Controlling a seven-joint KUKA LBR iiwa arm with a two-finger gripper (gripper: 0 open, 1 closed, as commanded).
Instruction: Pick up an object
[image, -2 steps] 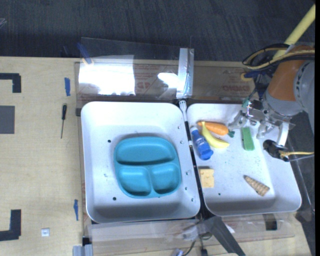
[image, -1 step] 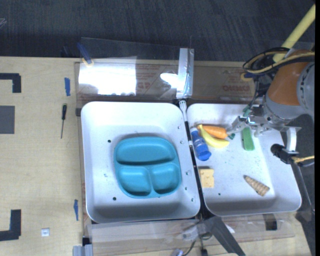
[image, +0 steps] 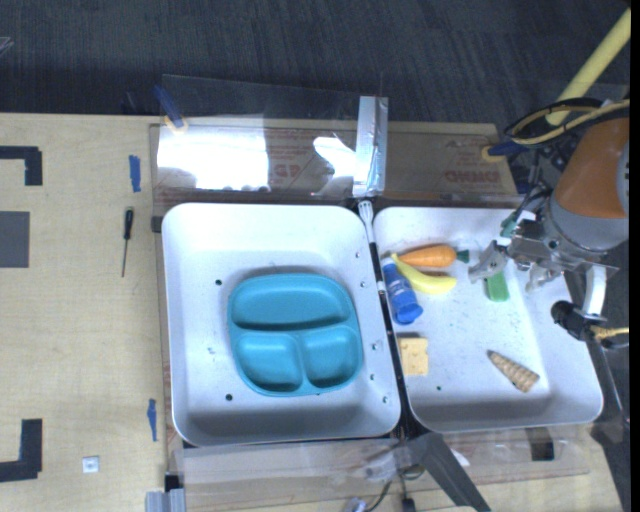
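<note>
In the right bin, the gripper hangs over a small green block, jaw state unclear; the block looks light, rigid and smooth, best pinched across its 2 flat sides, beside a banana and carrot.

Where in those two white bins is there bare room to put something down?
The right bin has bare floor between the yellow sponge and the cone. Its top-left is crowded: carrot, banana, blue bottle, green block, gripper. The blue tray leaves the left bin bare margins.
</note>
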